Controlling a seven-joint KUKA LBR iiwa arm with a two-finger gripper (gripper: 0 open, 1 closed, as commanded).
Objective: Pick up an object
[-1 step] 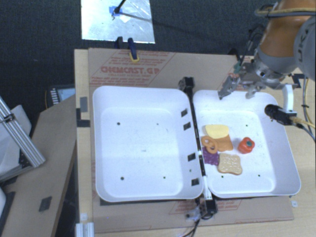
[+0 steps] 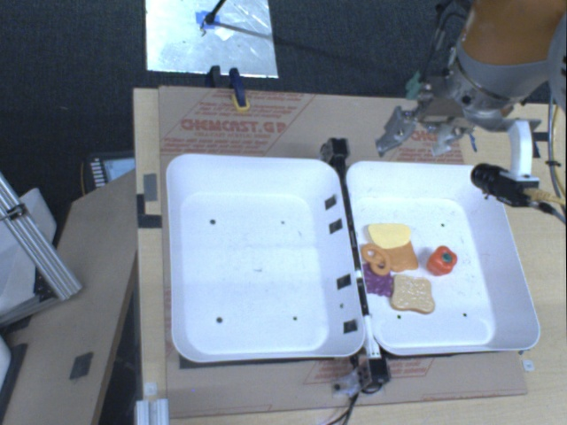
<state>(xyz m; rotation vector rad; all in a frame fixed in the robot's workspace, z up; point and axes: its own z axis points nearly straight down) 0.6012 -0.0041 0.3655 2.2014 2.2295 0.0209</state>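
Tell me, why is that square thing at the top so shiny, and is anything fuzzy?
In the camera view, the silver sheet throws back glare from the light; the white bins look bright and washed out; the gripper and the small toys look slightly soft.

Lighting: even, bright overhead; white bins (image 2: 257, 184) nearly overexposed; glare on far foil sheet (image 2: 211, 23); shadows soft; image slightly grainy, soft.
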